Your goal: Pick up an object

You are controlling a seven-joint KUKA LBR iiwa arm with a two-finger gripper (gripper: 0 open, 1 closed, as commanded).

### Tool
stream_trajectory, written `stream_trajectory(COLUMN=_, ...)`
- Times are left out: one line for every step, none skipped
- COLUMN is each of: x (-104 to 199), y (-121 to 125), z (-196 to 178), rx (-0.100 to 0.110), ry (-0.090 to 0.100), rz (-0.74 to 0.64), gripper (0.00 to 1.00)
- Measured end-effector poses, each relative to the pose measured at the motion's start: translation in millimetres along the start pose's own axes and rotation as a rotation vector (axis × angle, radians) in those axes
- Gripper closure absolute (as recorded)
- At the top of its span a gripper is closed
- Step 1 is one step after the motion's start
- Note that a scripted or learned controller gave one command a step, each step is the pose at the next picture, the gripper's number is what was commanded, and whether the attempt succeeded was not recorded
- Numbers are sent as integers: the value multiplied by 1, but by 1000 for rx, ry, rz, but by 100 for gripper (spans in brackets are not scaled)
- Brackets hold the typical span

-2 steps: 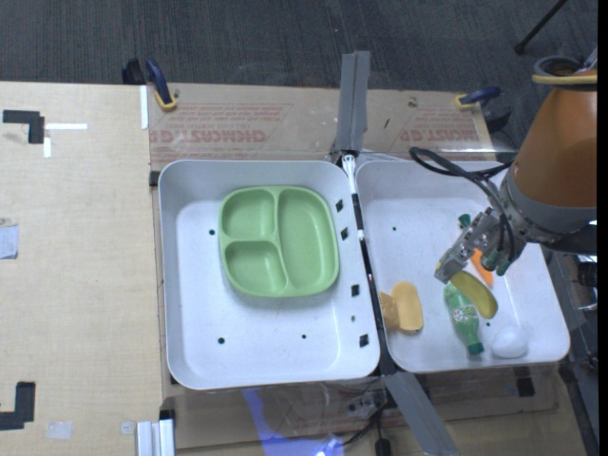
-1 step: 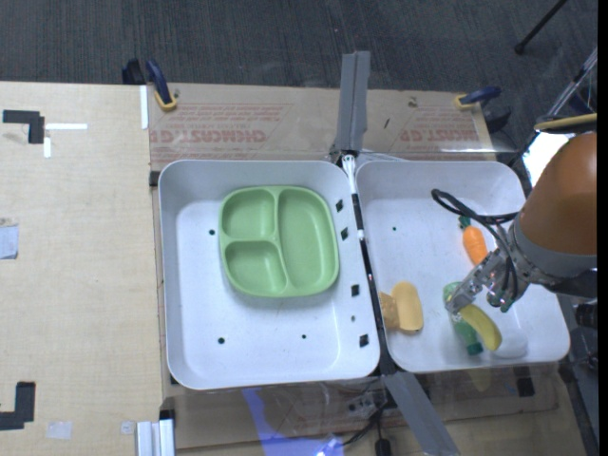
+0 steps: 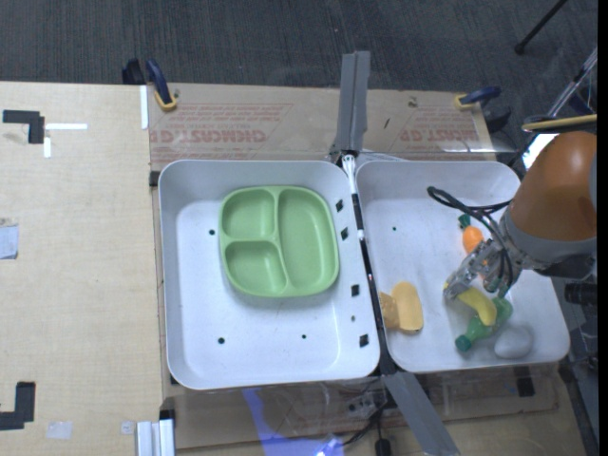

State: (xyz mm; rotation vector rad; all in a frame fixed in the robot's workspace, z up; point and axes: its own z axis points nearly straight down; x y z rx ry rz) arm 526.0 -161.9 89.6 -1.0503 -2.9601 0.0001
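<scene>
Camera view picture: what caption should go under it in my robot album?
Robot hand down among toy food in the right bin; green divided plate in the left bin.

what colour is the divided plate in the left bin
Light green; the divided plate shows best in the camera view, lying in the left bin.

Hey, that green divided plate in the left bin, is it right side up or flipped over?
Right side up. The green divided plate lies flat in the left bin with all three hollows facing the camera, their raised dividers plain.
</scene>
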Motion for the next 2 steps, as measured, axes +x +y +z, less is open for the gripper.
stream_trajectory(x=-1, y=0, z=-7, rx=0, ry=1, rz=3, gripper=100)
stream_trajectory(x=38, y=18, z=-127, rx=2, ry=3, rz=166, gripper=100)
